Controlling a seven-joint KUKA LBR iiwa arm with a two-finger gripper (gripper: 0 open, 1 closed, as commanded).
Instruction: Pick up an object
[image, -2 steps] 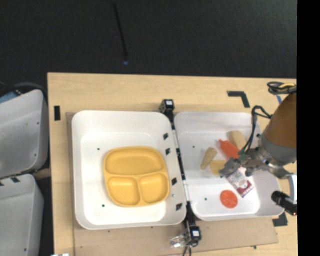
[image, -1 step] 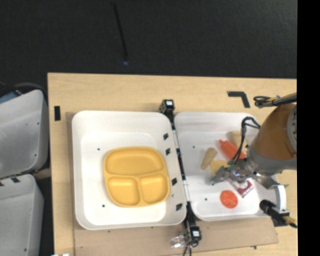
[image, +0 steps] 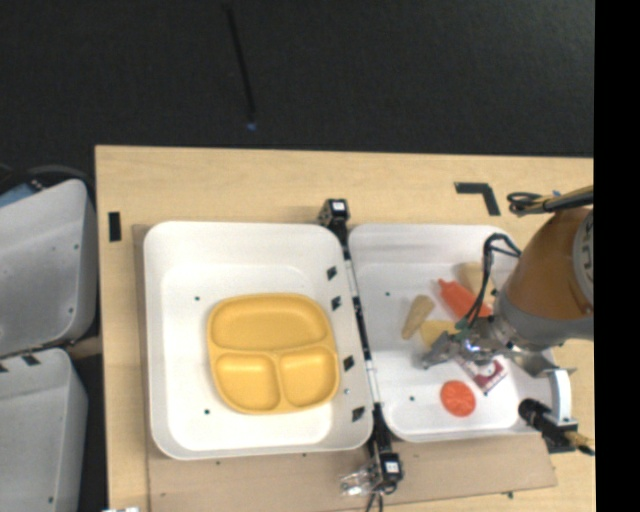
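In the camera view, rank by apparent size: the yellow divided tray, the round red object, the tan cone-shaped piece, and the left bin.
Largest to smallest:
1. left bin
2. yellow divided tray
3. tan cone-shaped piece and round red object: the cone is longer, the disc wider, so they look too alike to rank.

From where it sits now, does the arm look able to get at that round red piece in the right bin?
Probably yes. The round red piece lies in the open on the right bin floor, just below the claw, with nothing over it.
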